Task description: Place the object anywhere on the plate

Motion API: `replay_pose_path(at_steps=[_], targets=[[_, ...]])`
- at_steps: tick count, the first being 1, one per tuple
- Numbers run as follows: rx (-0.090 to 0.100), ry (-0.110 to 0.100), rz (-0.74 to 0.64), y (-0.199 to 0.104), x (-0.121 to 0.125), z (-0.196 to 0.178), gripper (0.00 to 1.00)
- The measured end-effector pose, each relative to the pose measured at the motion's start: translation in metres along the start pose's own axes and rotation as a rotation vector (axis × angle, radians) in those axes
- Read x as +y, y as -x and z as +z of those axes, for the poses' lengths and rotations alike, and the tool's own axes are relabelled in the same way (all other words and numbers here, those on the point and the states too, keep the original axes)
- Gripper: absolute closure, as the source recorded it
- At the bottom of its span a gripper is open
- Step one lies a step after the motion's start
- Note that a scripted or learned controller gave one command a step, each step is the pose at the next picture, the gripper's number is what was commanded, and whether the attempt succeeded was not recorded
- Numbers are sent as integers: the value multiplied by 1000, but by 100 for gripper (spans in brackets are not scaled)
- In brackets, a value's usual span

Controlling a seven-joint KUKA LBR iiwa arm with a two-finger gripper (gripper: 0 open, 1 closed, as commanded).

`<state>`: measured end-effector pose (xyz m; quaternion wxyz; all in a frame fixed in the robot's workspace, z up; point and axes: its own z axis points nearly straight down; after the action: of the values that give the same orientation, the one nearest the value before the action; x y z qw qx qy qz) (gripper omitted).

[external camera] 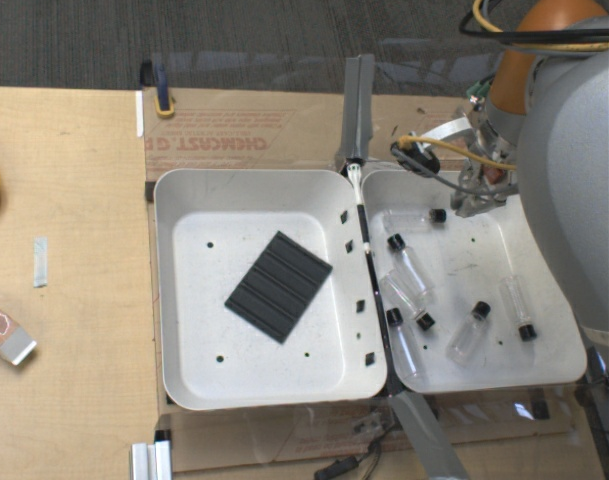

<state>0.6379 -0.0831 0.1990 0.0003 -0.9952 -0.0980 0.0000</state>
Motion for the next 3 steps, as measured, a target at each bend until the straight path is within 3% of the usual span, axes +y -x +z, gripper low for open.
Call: replay_pose_path(at_steps=[1,2,3], targets=[[-2,1,-2,-25,-51,-71,100],[-3,1,-137,-18,-91,-241,100],[-3,2,-193,-46,-201,-233,100]])
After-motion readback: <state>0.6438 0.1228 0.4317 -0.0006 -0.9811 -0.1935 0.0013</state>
